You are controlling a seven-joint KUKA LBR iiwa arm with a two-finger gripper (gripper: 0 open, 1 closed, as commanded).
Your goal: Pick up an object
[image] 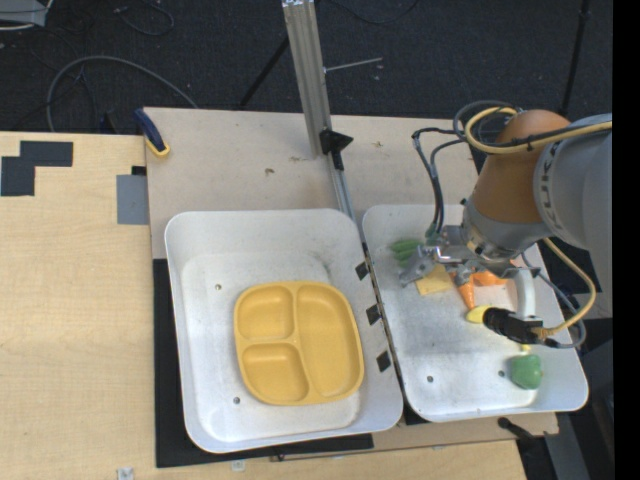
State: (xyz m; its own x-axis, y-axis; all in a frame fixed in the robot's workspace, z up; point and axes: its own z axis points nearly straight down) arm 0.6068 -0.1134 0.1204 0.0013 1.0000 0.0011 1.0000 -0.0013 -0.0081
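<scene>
Now the hand (pixel 432 258) hovers just above the yellow block (pixel 434 286), its grip impossible to judge; a centred, vertical descent looks wisest.

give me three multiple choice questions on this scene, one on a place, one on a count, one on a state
1. Where does the yellow tray lie?
A. in the left bin
B. in the right bin
C. on the bare bench

2. How many compartments does the yellow tray have?
A. two
B. three
C. five

3. How does the yellow tray sit?
A. flat, open side up
B. upside down
C. propped on its edge

Answers:
1. A, it rests on the floor of the left bin, apart from the gripper over the right bin.
2. B, two side by side and one wider one.
3. A, its compartments face the camera.
</scene>
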